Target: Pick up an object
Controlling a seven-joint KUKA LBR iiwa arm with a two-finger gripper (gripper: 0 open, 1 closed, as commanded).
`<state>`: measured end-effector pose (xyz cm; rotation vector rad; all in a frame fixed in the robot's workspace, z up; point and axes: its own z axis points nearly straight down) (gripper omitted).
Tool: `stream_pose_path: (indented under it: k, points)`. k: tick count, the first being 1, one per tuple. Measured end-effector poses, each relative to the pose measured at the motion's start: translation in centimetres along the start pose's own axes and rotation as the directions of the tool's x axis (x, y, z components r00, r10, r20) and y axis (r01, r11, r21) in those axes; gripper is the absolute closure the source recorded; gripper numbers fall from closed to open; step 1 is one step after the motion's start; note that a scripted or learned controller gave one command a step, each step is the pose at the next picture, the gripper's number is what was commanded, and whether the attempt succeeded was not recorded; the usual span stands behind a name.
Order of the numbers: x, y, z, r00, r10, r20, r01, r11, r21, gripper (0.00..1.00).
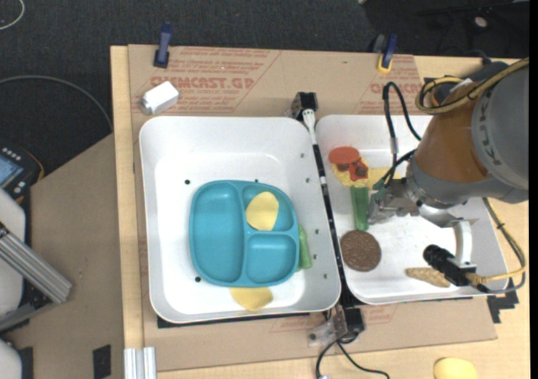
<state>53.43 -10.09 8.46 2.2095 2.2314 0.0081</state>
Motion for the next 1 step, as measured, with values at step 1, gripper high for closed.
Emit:
stream_pose_path:
  k: [1]
  points:
    - [-4.18,-1.62,-3.98,1.000,0.013,0.006,-0.013,1.000,0.000,1.00]
